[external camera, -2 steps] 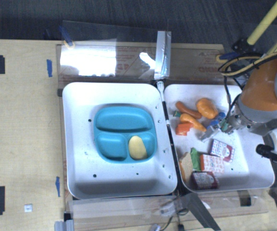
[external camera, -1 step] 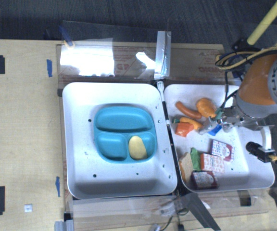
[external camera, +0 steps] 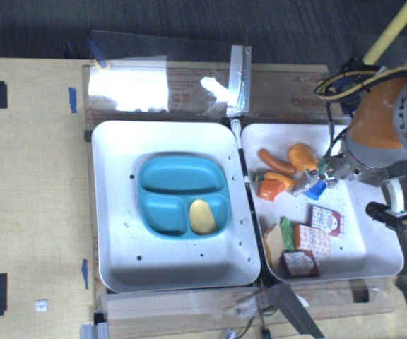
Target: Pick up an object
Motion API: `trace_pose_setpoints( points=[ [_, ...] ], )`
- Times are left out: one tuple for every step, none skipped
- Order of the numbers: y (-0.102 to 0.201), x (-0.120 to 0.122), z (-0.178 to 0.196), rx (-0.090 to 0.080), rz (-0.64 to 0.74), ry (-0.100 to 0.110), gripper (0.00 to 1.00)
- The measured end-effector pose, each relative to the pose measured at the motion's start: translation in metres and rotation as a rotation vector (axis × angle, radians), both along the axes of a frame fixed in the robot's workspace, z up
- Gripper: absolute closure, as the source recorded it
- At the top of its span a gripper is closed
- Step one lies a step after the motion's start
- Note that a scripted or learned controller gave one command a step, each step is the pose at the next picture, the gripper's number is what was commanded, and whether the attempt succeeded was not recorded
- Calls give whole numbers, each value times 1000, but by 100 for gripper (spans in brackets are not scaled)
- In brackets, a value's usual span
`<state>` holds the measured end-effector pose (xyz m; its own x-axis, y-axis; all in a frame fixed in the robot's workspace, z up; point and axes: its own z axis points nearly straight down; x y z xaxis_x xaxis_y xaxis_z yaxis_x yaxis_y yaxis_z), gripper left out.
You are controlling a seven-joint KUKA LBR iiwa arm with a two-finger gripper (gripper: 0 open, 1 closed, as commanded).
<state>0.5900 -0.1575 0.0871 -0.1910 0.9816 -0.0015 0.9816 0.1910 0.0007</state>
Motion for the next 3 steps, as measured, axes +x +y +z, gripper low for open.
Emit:
trace_pose_setpoints(
  points=[
    [0, 1, 8, -1, 0, -1, 100],
    [1, 23, 64, 1, -105, -3, 100],
    [74, 27, 96, 3, -106, -2, 100]
  ],
)
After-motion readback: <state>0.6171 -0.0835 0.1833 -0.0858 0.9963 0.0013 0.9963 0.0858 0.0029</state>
